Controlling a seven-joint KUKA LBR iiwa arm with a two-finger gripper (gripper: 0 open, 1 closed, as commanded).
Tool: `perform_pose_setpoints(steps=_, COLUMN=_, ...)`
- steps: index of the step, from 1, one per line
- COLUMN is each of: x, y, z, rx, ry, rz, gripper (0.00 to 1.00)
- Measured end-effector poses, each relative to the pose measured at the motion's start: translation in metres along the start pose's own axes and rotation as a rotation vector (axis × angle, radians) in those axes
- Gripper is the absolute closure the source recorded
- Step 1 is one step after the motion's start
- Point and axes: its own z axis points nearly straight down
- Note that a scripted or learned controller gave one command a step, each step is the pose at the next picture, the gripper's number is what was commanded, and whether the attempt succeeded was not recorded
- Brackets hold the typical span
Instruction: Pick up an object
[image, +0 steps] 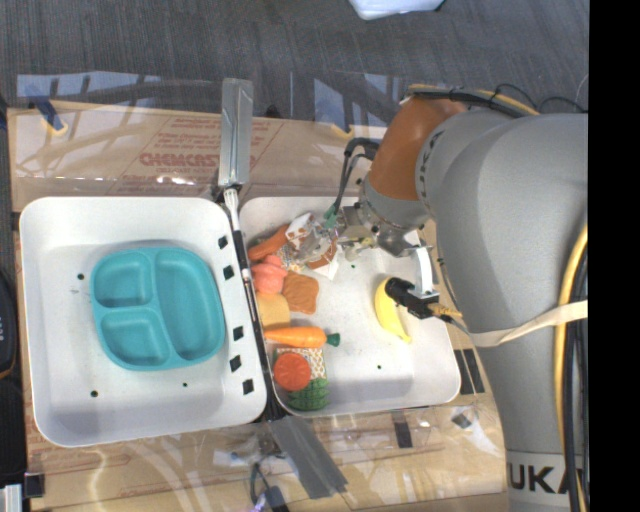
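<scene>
The right white bin (432, 372) holds toy foods. Along its left wall lie an orange carrot (296, 337), a pink piece (268, 276), a brown piece (300, 292), a yellow block (273, 311), a red tomato (292, 370) and a green piece (312, 393). A yellow banana (389, 310) lies alone near the right wall. My gripper (334, 236) hangs low at the bin's far end, right beside a brown-and-white item (303, 238). The grey arm and orange wrist band cover the bin's far right corner.
The left white bin (60, 400) holds a teal divided plate (155, 305). A raised divider with black clips (240, 300) separates the two bins. Bare white floor shows in the middle of the right bin between the banana and the food pile.
</scene>
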Motion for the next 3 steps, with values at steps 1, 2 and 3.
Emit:
perform_pose_setpoints(steps=1, x=0.000, y=0.000, z=0.000, rx=0.000, ry=0.000, rz=0.000, gripper=0.00)
perform_pose_setpoints(steps=2, x=0.003, y=0.000, z=-0.009, rx=0.007, ry=0.005, rz=-0.008, gripper=1.00)
perform_pose_setpoints(steps=3, x=0.106, y=0.020, z=-0.093, rx=-0.004, ry=0.005, rz=0.222, gripper=1.00)
